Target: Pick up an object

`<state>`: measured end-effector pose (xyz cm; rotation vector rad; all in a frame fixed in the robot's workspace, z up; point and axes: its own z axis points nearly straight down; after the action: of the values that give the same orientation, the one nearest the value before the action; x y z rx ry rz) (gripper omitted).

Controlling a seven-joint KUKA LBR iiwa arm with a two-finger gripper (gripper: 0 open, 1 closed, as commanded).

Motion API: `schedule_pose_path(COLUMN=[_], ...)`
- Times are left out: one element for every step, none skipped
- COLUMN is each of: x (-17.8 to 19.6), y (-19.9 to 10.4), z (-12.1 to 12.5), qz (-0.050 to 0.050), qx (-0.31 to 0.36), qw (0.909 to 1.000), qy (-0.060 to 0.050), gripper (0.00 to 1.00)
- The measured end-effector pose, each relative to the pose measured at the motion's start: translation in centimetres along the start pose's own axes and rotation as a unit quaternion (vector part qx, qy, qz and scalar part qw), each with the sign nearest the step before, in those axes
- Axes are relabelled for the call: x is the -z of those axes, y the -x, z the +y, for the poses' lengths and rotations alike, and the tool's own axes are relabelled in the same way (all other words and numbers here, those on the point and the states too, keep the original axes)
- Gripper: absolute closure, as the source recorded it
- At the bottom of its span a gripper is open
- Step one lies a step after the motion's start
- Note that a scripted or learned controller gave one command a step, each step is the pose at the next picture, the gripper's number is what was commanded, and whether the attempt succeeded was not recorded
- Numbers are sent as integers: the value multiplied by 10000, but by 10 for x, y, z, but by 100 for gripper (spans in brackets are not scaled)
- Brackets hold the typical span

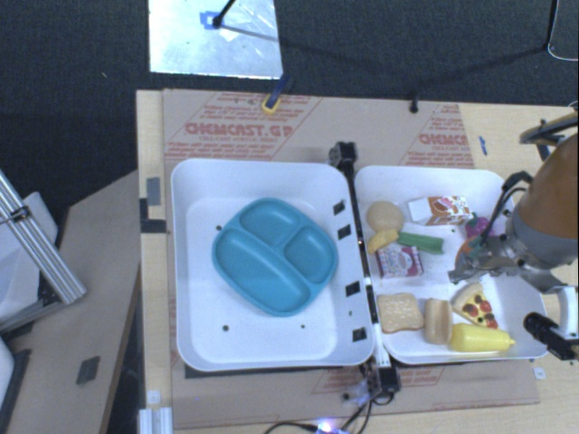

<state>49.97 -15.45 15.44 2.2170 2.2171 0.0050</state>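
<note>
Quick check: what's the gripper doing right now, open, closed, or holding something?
Gripper: low in the right bin, just above the pizza slice; whether it is open or closed cannot be told.

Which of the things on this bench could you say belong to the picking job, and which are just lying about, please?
For the job:
gripper
pizza slice
yellow bottle
toast slice
bread roll
green stick
right bin

Lying about:
blue divided plate
left bin
metal sheet

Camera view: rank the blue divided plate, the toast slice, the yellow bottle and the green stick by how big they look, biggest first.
1. blue divided plate
2. yellow bottle and toast slice, too alike in apparent size to separate
3. green stick
</note>
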Motion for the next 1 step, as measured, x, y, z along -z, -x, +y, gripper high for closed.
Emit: schedule_pose_path(x=[56], y=[3], z=[-7], qz=[-1], qx=[16], qw=[10000], qy=[5], gripper=[100])
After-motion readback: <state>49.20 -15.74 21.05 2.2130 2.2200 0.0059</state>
